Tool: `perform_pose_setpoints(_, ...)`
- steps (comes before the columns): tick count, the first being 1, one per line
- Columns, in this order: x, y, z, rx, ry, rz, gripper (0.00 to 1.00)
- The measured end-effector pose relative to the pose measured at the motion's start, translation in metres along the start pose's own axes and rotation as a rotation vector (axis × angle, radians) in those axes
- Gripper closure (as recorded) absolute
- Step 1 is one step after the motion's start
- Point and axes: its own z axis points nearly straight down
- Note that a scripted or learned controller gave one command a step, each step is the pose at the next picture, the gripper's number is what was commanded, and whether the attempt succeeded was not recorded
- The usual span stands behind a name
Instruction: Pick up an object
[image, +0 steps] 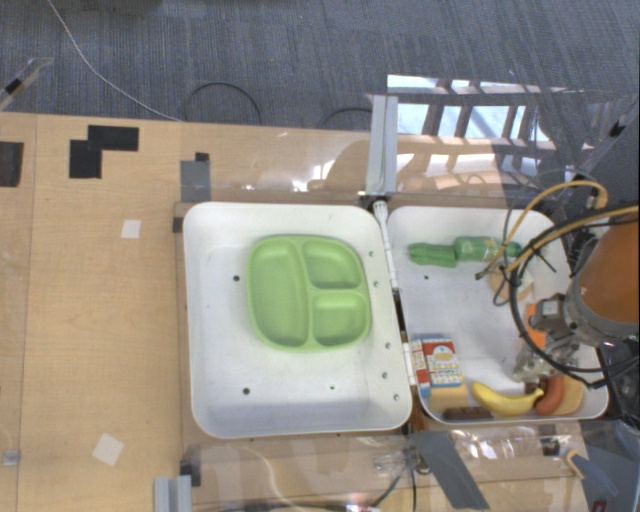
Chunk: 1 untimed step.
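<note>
1. Down at the lower right corner of the right bin (470, 300), we see the gripper (545, 368) low among the objects, under the arm's orange band (612, 280) and a tangle of black and yellow cables (530, 260). We cannot tell whether it is open or closed, or whether it grips anything.
2. Just beside it lie a banana (505, 398) and an orange-brown rounded item (562, 395) that touches the banana's right end. Either could be the object to pick up; we cannot say which.
3. Left of the banana sit a small printed box (440, 362) and a brown block (462, 412) near the bin's front wall. Farther back lies a green bottle-like object (455, 252), well apart from the gripper.
4. The left bin (215, 390) carries a green divided plate (305, 292), far from the arm.
5. We judge the task to be at the reach or grasp stage: nothing is visibly lifted, and all objects rest on the bin floor. Securing one and raising it is still left.
6. The arm and cables hide the gripper's contact zone, and the arm is cut off at the right.
</note>
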Motion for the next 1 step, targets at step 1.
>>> perform_pose_setpoints(1, -0.0063, -0.0251, -0.1825, 0.008, 0.001, -0.070, 1.00)
